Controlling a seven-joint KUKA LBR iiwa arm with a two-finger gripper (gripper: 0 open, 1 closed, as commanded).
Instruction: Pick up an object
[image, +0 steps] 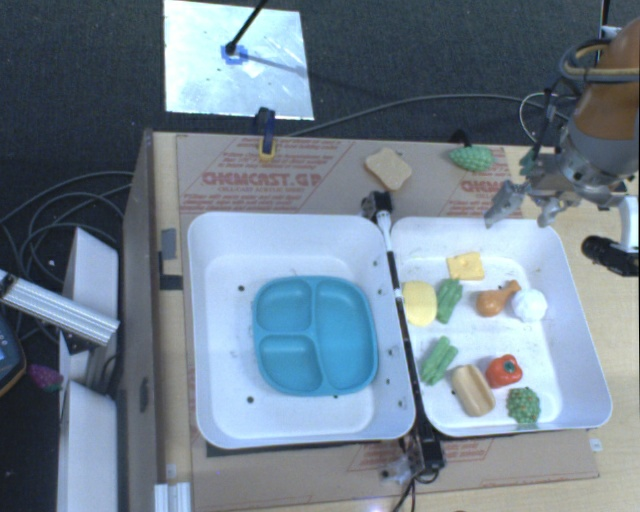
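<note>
**Toy food in the right bin, fingers spread above it**

The gripper (524, 203) hangs with fingers apart, grasping nothing — above the right bin's (575, 300) far rim. Inside: glossy plastic food, a yellow lemon (419, 303), red pepper (504, 371), knobbly broccoli (522, 404). The left bin (215, 300) holds a smooth blue divided plate (314, 334) — cardboard beneath.

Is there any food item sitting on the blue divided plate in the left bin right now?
No. The blue divided plate has bare compartments; the toy foods, such as the red pepper and the lemon, lie in the right bin.
</note>
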